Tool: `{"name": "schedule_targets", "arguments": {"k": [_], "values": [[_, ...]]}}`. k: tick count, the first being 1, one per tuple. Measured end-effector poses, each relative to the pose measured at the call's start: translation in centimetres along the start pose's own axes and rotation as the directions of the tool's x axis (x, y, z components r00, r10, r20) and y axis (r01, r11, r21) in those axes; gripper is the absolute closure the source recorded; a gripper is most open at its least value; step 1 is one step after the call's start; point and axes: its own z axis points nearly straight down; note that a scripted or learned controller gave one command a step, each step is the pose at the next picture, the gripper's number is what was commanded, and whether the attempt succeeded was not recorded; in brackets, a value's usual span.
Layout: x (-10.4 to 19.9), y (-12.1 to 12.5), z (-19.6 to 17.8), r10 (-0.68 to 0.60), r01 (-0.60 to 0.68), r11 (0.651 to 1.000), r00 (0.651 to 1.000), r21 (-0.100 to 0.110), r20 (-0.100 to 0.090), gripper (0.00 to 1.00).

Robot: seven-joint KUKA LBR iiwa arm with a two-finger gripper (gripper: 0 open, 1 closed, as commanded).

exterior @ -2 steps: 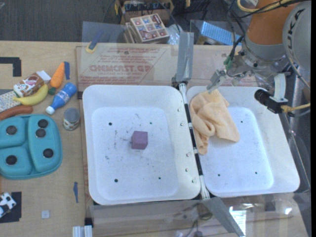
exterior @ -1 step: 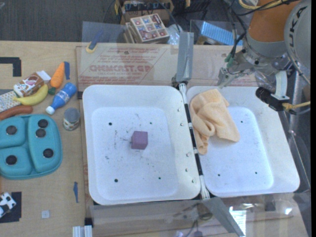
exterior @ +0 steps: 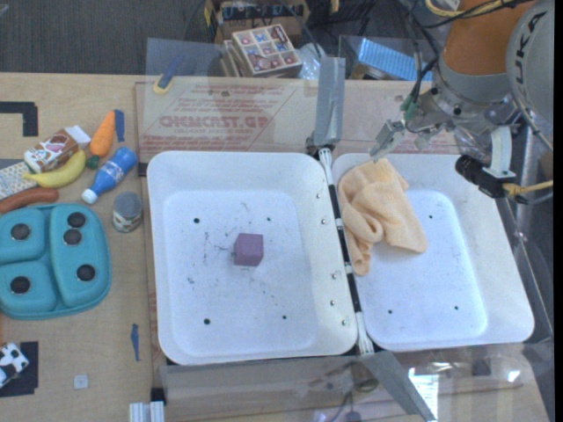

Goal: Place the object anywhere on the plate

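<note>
the gripper (exterior: 398,136), fingers apart and empty, hung just above the crumpled peach cloth (exterior: 378,211); descending squarely would grip best.

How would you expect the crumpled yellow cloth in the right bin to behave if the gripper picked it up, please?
The yellow cloth lies in soft folds against the right bin's left wall, so it is probably floppy and would drape and hang from a pinch. It looks thin, so likely light. Bunched as it is, a push would probably crumple or drag it rather than slide it whole.
</note>
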Motion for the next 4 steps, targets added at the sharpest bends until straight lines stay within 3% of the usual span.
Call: {"name": "schedule_targets", "arguments": {"k": [1, 2, 3, 4], "values": [[-0.09, 0.20, -0.78, -0.001, 0.001, 1.000, 1.000, -0.003, 0.002, 1.00], [-0.09, 0.20, -0.77, -0.001, 0.001, 1.000, 1.000, -0.002, 0.002, 0.00], [-0.18, 0.40, -1.56, -0.001, 0.001, 1.000, 1.000, -0.005, 0.004, 1.00], [-0.17, 0.39, -1.54, -0.001, 0.001, 1.000, 1.000, -0.005, 0.004, 0.00]]}}
